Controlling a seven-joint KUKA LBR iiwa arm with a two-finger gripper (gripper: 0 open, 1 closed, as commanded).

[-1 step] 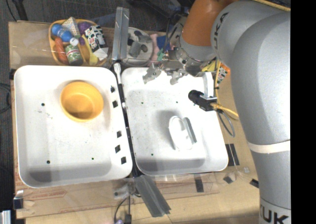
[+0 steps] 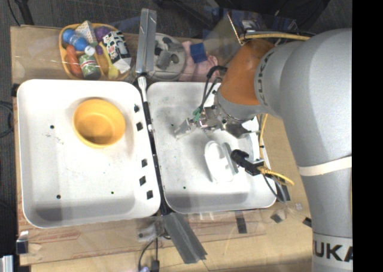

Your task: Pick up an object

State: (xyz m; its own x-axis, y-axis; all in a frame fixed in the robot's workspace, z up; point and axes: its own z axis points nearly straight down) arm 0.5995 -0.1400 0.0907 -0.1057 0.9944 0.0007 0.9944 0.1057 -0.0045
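The end effector [image 2: 187, 126] hangs low over the right-hand bin [image 2: 179, 196], approx mid-bin, tip pointing toward the divider btw the two bins. Whether it's open, shut or holding anything can't be told from this angle. A white oblong obj [image 2: 218, 163] lies on that bin's floor just beside the end effector, on the side nearer the cam, and a yellow bowl [image 2: 99, 122] sits upright in the left-hand bin [image 2: 36, 196].

A bowl [image 2: 99, 122] lies in the left bin [image 2: 36, 205], a basket [image 2: 62, 42] behind it, a rounded object [image 2: 218, 162] in the right bin [image 2: 179, 200].
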